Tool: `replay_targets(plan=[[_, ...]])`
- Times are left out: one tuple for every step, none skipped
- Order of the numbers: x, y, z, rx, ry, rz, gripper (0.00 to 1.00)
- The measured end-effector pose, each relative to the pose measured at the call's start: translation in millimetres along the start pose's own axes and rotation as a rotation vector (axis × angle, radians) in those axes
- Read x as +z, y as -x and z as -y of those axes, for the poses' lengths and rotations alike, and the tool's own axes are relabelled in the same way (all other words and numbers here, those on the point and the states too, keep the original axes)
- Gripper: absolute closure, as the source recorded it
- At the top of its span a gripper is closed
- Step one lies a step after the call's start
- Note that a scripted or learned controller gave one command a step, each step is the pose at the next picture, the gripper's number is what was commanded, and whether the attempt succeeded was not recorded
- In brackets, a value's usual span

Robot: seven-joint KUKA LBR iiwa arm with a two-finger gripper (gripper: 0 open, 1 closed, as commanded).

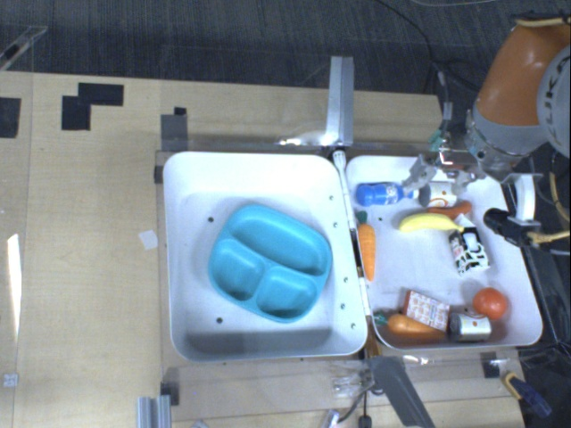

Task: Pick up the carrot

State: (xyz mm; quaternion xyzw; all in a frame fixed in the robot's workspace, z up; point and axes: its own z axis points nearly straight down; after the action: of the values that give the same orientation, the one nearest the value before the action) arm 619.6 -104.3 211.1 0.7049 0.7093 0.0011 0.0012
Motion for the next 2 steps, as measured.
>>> replay_targets(plan=[[90,1,47,-0.208,0.001,0.000,0.00],[79,0,44,-0.211,0.008,0.002,1.00]])
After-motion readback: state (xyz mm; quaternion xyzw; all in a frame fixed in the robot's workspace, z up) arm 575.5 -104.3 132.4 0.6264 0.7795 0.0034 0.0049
